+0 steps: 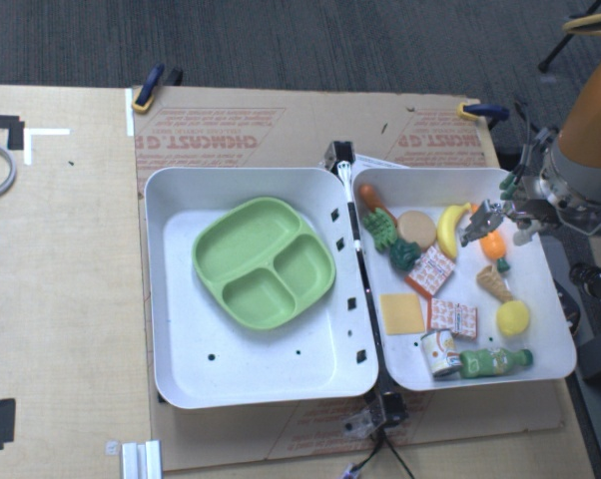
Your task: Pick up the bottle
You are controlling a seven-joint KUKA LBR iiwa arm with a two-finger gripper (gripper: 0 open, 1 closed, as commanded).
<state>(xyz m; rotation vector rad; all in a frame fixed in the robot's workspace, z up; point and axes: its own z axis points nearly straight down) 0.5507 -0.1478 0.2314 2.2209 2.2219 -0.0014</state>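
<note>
Pincer point(477, 224) beside one banana point(448, 230) — one bottle point(492, 363) well apart

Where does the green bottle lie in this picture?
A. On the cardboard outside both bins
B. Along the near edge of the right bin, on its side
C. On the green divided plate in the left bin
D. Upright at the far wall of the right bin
B: the green bottle lies on its side by the near rim of the right bin, in front of the yellow lemon.
</note>
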